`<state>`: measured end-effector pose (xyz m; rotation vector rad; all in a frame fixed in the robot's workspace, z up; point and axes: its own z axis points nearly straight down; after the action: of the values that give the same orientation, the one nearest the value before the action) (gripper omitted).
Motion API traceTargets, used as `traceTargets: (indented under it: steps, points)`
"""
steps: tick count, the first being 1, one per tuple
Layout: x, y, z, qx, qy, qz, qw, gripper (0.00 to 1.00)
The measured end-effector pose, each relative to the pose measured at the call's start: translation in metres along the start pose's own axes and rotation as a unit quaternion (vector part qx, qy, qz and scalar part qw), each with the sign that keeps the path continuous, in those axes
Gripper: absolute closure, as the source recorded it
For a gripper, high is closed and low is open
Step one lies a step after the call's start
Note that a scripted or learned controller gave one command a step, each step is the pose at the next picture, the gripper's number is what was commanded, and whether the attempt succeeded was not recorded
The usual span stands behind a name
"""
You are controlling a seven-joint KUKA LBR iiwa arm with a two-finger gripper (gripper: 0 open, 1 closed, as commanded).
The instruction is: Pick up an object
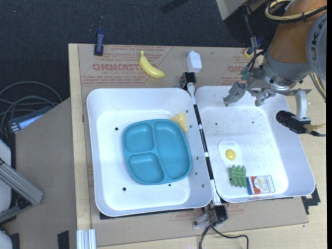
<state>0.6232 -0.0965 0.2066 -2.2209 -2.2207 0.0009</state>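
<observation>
On the brown cardboard-covered surface (124, 61), the left white bin (104, 113) holds a blue sectioned plastic plate (155, 151), while the right white bin (288, 154) holds a fried-egg toy (229, 152), a green studded piece (237, 175) and a small carton (260, 184) at lower right, the claw (247, 96) spread wide, holding nothing, above its upper edge.

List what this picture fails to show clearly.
- Yellow piece in the left bin: partly behind the blue plate, too small to name.
- Carton print: too small to read.
- Arm: cut by the frame's top and right edges.
- End effector: blurred, grip state unclear.
</observation>
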Motion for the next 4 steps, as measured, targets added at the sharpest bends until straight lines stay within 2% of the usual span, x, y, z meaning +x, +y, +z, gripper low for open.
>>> traceTargets:
  steps: [1, 2, 3, 4]
  points:
    - [0.015, -0.07, 0.023, 0.001, 0.0, 0.0, 1.0, 0.0]
    - [0.005, -0.118, 0.018, 0.001, 0.0, 0.0, 1.0, 0.0]
    - [-0.008, -0.145, 0.109, 0.001, 0.0, 0.001, 1.0, 0.0]
    - [-0.002, -0.145, 0.123, 0.001, 0.001, 0.0, 1.0, 0.0]
